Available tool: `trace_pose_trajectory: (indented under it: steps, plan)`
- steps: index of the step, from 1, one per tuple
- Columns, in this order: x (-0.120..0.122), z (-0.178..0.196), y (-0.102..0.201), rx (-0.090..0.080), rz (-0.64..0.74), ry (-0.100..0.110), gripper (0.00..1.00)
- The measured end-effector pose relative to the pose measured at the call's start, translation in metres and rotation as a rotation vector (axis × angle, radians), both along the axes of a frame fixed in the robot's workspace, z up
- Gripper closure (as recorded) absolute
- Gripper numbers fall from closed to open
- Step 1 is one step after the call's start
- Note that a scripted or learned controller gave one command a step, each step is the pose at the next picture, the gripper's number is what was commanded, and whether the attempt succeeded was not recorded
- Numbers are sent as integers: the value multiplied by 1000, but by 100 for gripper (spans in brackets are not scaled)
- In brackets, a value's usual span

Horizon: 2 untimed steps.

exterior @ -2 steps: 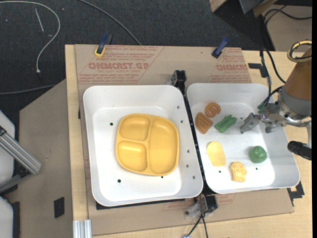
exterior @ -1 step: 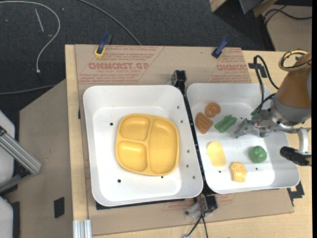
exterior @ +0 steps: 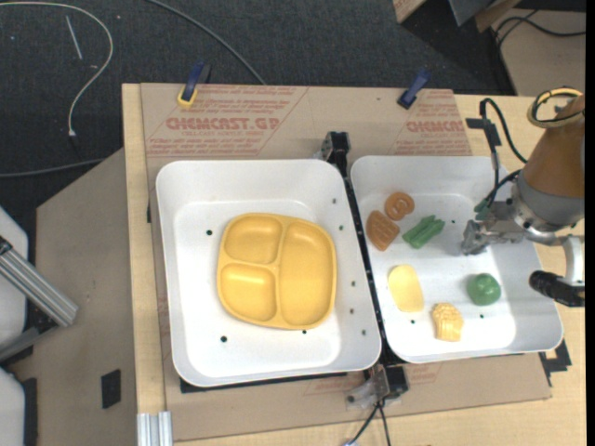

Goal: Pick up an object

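Two shallow white bins sit side by side on a cardboard-covered bench [exterior: 279, 124]. The left bin [exterior: 177, 249] carries a yellow divided plate [exterior: 277, 270] near its middle. The right bin [exterior: 530, 328] carries six small toy foods. A round brown piece [exterior: 400, 205] lies toward the far left corner, with an orange-brown piece [exterior: 381, 229] just beside it, closer to the left wall. A long green piece [exterior: 423, 231] lies near the bin's middle, tilted. A pale yellow piece [exterior: 405, 287] lies along the left wall toward the near edge, and a yellow ridged piece [exterior: 447, 321] lies close to the near edge. A round green piece [exterior: 483, 289] sits toward the near right corner. The arm [exterior: 555, 170] reaches over the right edge of the right bin. The gripper [exterior: 476, 240] hangs low over the bin floor between the long green piece and the round green piece, clear of both. Nothing shows between its fingers; whether they stand apart or together cannot be told.
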<state>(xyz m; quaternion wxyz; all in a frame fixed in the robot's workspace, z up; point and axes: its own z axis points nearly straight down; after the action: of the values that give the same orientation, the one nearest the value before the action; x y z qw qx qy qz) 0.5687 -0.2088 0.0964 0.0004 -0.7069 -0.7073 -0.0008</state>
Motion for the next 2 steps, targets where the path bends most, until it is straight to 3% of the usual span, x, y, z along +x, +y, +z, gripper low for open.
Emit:
trace_pose_trajectory:
  steps: [2]
  plan:
    - [2, 106, 11, -3, 1, -4, 100]
